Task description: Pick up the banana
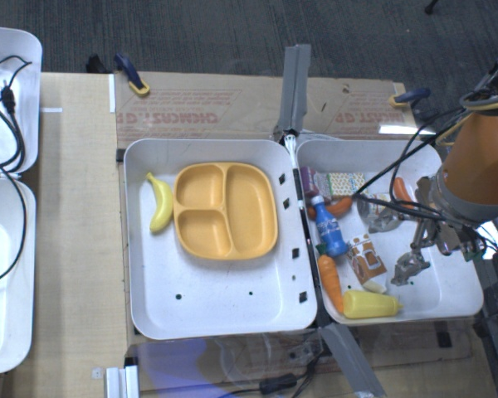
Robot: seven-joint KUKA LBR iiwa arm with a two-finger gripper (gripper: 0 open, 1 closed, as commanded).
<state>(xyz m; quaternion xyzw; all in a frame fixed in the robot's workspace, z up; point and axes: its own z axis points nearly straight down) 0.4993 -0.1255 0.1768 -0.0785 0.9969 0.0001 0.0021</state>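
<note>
The banana is a short, smooth, bright yellow curve lying flat on the floor of the left bin, close to that bin's left wall and touching or just beside the left edge of a yellow-orange divided plate. Its far tip hooks toward the plate, its near end is blunt and rounded. Over to the right, well apart from it and across the divider between the two bins, the gripper hangs over the right bin, below the arm's orange band, with cables looping around the wrist. Its metal fingers point down toward the bin floor with nothing visibly between them; whether they stand apart or together I cannot tell from this slant. Under and beside the claw sits a jumble: a blue bottle with a white cap, an orange carrot, a glossy yellow wedge-shaped item, a small brown-and-white packet. Both bins are shallow, white, hard-looking plastic with rounded corners; the plate has three moulded compartments.
</note>
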